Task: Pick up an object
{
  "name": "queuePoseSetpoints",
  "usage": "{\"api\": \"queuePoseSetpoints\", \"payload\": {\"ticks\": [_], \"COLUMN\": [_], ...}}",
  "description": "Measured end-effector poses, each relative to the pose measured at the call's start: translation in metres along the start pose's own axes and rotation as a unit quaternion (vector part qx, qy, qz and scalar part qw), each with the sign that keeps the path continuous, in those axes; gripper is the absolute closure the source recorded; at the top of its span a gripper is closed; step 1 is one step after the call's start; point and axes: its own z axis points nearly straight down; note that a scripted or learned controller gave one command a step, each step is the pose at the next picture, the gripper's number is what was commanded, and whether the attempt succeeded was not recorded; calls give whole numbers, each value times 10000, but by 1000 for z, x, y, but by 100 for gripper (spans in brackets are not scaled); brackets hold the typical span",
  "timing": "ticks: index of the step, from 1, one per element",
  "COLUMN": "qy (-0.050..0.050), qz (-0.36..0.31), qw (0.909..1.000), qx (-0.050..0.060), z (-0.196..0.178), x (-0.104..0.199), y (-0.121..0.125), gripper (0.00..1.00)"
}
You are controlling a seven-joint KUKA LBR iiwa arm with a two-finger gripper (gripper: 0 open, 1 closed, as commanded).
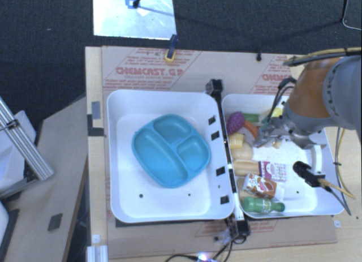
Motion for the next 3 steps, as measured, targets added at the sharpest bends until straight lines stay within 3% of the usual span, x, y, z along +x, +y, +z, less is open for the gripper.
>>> {"api": "queuePoseSetpoints", "payload": {"ticks": [2, 3], "qy": [-12, -3], "qz": [-11, -12], "qw": [10000, 10000], "qx": [37, 66], "z": [-123, -123], "x": [-6, -6], "y": [11, 12], "gripper": [100, 100]}}
